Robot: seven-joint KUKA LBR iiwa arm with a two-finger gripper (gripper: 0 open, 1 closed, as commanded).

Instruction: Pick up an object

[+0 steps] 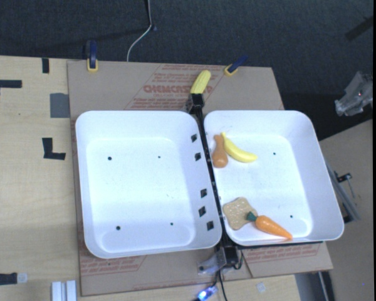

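Note:
The right bin [318,168] holds a yellow banana [239,152] near its left wall, with an orange-brown drumstick-shaped piece [219,153] touching it on the left. Near the front wall lies a tan toast slice [236,211], and an orange carrot with a green top [271,226] lies against its right corner. A grey piece that looks like my gripper [355,96] hangs off the bench at the right, outside and above the right bin's far corner, well away from all the objects.
The left bin [81,168] stands beside the right one, and they meet at a black-clipped divider [203,168]. A yellow-handled clamp [200,83] sits behind the divider. Both bins rest on brown cardboard [144,86].

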